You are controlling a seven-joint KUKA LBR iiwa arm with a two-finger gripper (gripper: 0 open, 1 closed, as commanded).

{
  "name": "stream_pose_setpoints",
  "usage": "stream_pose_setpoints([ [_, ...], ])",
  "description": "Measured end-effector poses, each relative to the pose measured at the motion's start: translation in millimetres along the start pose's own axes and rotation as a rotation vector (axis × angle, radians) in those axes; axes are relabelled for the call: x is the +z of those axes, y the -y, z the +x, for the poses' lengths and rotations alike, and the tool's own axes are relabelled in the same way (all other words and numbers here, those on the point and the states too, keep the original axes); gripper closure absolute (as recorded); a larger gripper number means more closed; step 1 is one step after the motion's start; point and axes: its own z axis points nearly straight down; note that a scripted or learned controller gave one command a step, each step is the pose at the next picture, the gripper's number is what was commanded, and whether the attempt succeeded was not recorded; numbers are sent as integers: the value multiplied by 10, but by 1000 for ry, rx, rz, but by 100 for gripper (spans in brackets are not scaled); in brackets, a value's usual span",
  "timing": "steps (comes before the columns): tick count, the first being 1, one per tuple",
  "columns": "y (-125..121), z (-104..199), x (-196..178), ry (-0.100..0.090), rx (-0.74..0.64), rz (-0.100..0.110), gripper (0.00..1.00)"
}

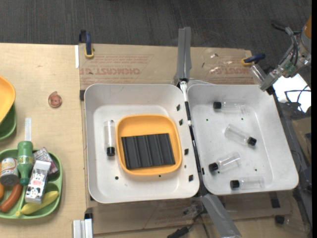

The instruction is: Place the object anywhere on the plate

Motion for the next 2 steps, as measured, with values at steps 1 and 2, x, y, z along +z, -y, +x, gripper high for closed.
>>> stream_pose_setpoints([
  [1,3,-9,-739,1,-242,-1,100],
  [2,530,331,-146,-4,-397,1,100],
])
